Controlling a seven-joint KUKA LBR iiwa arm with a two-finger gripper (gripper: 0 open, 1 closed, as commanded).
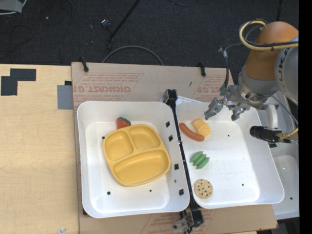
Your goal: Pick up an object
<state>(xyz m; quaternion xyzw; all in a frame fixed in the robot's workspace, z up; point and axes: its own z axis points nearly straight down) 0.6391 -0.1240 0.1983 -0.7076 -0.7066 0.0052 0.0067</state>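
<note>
In the camera view, nothing had been picked up yet. The gripper (pixel 225 110) hung at the upper right of the frame over the right bin (pixel 263 179), its fingers spread apart and empty. The nearest pieces, corn (pixel 202 127) and a sausage (pixel 191 132), lay just beside it, to its lower left.

Right bin's got a hot dog (pixel 191 131) lying diagonally, touching a corn piece (pixel 202 127), with what looks like green pea pods (pixel 199 159) below, and a cookie (pixel 203 188) flat near the front edge.
</note>
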